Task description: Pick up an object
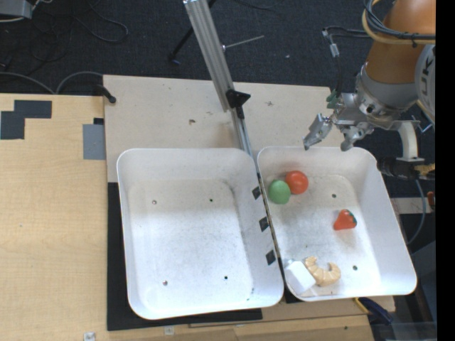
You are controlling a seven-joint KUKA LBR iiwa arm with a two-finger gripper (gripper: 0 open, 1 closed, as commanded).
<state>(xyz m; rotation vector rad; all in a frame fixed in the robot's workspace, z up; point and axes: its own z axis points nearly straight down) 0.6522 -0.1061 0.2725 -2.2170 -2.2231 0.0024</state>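
Four small things are lying in the right bin (387,190), while the left bin (128,190) is sitting beside it on the surface (163,112). A green ball (279,192) and an orange-red ball (297,182) are touching each other near the right bin's far left corner, close to the wall shared with the left bin. A small red piece (345,220) with a dark tip is resting alone toward the middle of the right side, well apart from the balls. A tan lumpy thing (323,271) is lying against a white block (299,276) at the near left corner.

The pincer (330,138) is hovering above the far rim of the right bin, its two fingers (314,135) spreading wide and holding nothing between them. By my reading the task is only at the approach step: nothing is being gripped, and the arm is standing high over the bin's far edge.

The next move seems to be calling for a choice of target, then a descent toward the near side. The red piece looks the easiest pick, since it is lying clear of neighbours and walls. The paired balls are likely to roll apart under the fingers, and the tan thing is crowding the corner.
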